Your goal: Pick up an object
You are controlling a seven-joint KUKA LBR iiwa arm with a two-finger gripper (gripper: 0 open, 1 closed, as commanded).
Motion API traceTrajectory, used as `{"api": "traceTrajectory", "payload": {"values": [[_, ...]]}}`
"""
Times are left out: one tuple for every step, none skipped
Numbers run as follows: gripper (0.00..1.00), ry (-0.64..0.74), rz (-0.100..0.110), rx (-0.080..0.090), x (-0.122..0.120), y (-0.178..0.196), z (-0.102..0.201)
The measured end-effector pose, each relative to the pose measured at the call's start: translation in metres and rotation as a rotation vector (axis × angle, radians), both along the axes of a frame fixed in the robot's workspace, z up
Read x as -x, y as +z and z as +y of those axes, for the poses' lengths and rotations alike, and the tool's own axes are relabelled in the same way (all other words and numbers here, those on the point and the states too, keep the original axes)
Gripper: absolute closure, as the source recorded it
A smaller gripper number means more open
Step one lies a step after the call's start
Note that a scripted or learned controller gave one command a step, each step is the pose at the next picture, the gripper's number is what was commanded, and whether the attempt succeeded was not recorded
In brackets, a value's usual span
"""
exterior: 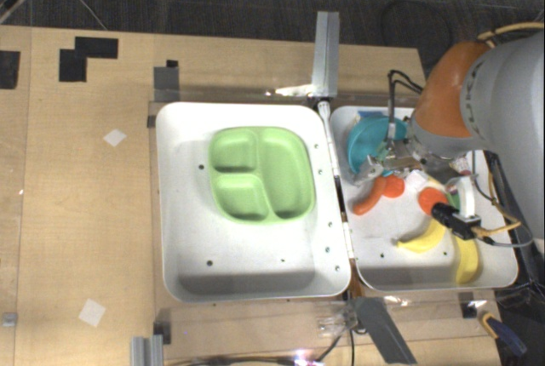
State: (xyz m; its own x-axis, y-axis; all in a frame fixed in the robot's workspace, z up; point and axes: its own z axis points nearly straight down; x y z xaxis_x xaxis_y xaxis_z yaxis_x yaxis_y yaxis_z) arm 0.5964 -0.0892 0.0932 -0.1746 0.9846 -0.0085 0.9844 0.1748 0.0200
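Note:
My gripper (385, 163) hangs low over the right bin (400, 271), near its back left part. It sits at the front edge of a teal bowl (368, 140), just above the top end of an orange carrot-shaped piece (376, 194). A yellow banana (423, 240) lies toward the bin's front, with a second yellow piece (466, 260) to its right. A small orange object (430, 198) rests to the right of the carrot piece. The arm's wrist hides the bin's back right corner.
The left bin (183, 211) holds a green divided plate (258, 173). A metal post (326, 58) stands behind the gap between the bins. Black cables (490, 228) trail over the right bin's right side. The wooden bench (77, 203) stretches out to the left.

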Motion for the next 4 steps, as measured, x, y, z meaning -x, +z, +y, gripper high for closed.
{"api": "traceTrajectory", "payload": {"values": [[1.0, 0.009, -0.011, 0.004, -0.003, 0.014, 0.0], [1.0, 0.002, 0.003, -0.004, -0.062, 0.164, 0.026], [0.0, 0.0, 0.014, -0.004, -0.06, 0.158, 0.025], [0.0, 0.081, 0.018, -0.003, -0.017, 0.001, -0.017]]}}
